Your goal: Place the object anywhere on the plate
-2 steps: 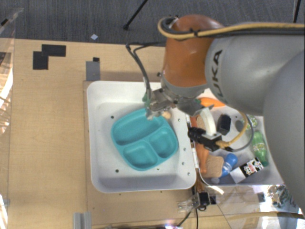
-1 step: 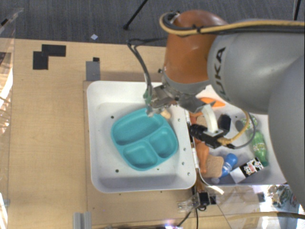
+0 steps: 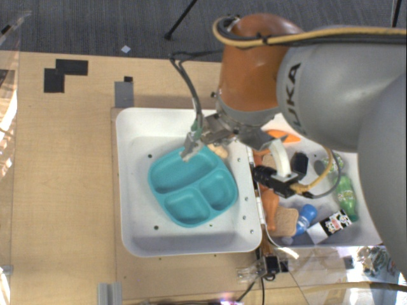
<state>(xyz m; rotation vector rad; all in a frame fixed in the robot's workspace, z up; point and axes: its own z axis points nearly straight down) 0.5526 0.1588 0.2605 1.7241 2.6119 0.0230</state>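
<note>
A teal plate (image 3: 191, 189) with three compartments lies in the left white bin (image 3: 137, 170). My gripper (image 3: 193, 146) hangs over the plate's far rim, at the edge of its largest compartment. A small tan object (image 3: 220, 150) peeks out just right of the gripper, between the plate's rim and the bin's right wall. The wrist hides most of it, and I cannot tell whether it is held or resting on the bin floor.
The right bin (image 3: 318, 237) holds several items: a green bottle (image 3: 345, 192), a blue bottle (image 3: 305, 216), a brown round piece (image 3: 286, 221), a black-and-white carton (image 3: 335, 222) and an orange item (image 3: 278, 134). The big arm covers that bin's far part.
</note>
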